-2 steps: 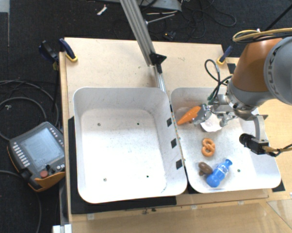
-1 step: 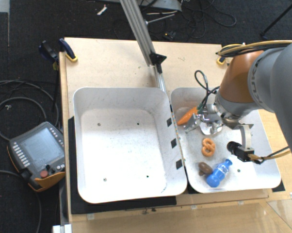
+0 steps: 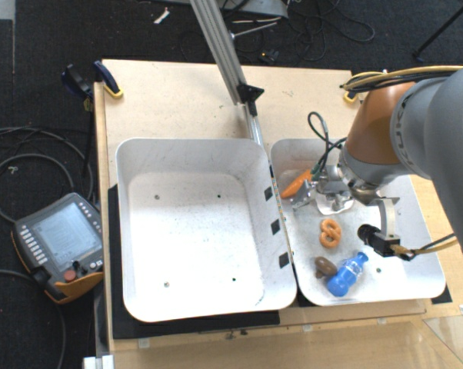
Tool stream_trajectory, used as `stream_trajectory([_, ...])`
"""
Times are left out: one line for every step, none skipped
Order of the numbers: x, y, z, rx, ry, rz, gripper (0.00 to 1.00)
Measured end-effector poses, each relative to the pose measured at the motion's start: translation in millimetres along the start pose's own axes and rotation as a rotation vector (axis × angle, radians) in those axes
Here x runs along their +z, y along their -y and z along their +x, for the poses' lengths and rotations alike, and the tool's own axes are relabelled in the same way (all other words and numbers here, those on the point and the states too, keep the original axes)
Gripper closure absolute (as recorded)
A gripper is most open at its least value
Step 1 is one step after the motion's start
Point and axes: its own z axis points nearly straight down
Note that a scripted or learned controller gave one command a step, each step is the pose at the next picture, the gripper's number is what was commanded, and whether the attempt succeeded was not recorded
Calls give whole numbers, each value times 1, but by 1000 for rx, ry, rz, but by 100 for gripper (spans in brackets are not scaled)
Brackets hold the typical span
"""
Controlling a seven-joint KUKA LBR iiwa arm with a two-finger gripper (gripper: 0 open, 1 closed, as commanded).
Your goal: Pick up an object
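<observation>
Orange carrot-shaped object (image 3: 296, 183) lies tapered, beside the pincer (image 3: 321, 197).

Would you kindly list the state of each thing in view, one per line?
Gripper: low in the right bin, fingers hidden.
Carrot: lying beside the gripper.
Pretzel: lying flat, free.
Bottle: on its side, free.
Brown lump: resting against the bottle.
Right bin: holds all four items.
Left bin: upright.
</observation>
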Motion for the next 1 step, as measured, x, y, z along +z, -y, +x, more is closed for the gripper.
stream_trajectory([-11, -1, 0, 0, 0, -4, 100])
